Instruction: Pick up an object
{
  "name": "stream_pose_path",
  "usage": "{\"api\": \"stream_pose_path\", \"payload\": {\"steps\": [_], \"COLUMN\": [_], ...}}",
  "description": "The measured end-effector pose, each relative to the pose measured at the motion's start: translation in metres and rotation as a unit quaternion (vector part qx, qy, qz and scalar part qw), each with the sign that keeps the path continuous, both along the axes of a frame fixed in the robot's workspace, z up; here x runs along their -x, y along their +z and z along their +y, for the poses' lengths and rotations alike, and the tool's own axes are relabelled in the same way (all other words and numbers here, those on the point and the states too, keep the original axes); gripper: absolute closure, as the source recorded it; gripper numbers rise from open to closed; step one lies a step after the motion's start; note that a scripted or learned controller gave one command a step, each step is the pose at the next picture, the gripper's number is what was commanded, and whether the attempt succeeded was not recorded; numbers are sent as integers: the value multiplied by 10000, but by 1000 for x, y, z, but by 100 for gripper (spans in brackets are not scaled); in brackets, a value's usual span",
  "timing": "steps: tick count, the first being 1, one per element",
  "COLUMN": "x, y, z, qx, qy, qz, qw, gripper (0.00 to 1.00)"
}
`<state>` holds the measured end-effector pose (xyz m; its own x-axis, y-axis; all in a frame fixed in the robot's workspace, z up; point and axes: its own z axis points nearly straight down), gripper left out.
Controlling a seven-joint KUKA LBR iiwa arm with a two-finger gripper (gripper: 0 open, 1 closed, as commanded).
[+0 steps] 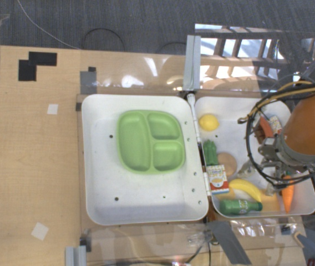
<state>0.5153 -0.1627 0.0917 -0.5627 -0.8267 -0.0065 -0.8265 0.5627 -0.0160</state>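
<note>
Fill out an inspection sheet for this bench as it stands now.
Surface: wooden bench bearing two white bins, left bin and right bin, side by side.
Job's things: in the right bin, a lemon, banana, green bottle, carrot and small carton.
Clutter: green divided plate in the left bin; black marks on the bench.
Grippers: arm low over the right bin; fingers hidden beneath it.
Cables: black loops around the wrist; a thin wire on the floor.
Surroundings: grey carpet.
</note>
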Motion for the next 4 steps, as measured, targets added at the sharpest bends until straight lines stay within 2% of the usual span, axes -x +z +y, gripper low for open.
{"api": "stream_pose_path", "payload": {"steps": [1, 2, 3, 4], "x": [20, -20, 14, -38], "y": [3, 0, 1, 19], "z": [54, 18, 45, -3], "qx": [74, -7, -2, 2], "qy": [-426, -305, -362, 1229], "qz": [-92, -32, -34, 35], "qw": [9990, 9995, 9993, 9924], "gripper": [0, 0, 0, 0]}}
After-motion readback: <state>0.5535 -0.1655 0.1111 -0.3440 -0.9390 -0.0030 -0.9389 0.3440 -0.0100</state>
